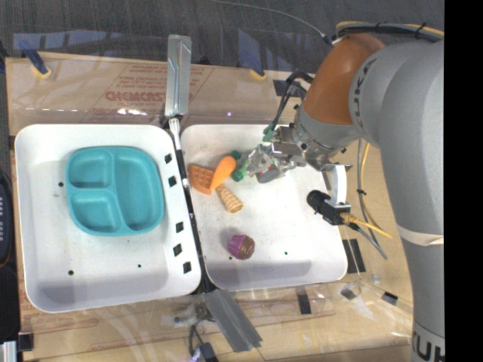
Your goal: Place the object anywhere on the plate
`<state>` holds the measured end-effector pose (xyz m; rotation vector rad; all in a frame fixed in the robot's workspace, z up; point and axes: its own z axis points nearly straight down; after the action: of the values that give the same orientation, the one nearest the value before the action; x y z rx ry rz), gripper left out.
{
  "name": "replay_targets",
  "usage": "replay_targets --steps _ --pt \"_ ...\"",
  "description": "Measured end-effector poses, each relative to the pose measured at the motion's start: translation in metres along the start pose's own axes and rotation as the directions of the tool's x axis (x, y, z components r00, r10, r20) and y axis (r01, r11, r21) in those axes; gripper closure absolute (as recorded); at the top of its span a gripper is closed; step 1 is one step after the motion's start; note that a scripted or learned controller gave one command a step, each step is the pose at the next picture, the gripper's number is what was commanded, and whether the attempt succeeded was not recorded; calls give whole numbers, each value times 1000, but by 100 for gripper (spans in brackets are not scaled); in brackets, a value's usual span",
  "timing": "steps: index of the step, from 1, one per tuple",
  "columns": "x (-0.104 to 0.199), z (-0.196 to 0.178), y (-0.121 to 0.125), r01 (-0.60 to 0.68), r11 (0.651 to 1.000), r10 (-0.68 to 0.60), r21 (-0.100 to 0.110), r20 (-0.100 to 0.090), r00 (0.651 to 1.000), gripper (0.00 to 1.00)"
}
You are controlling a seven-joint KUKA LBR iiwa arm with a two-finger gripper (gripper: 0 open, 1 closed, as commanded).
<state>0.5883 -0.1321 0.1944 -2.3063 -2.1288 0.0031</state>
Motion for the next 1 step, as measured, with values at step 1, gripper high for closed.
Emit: replay_targets --steps 1 --pt "96 4 23 -94 996 94 0 -1 996 100"
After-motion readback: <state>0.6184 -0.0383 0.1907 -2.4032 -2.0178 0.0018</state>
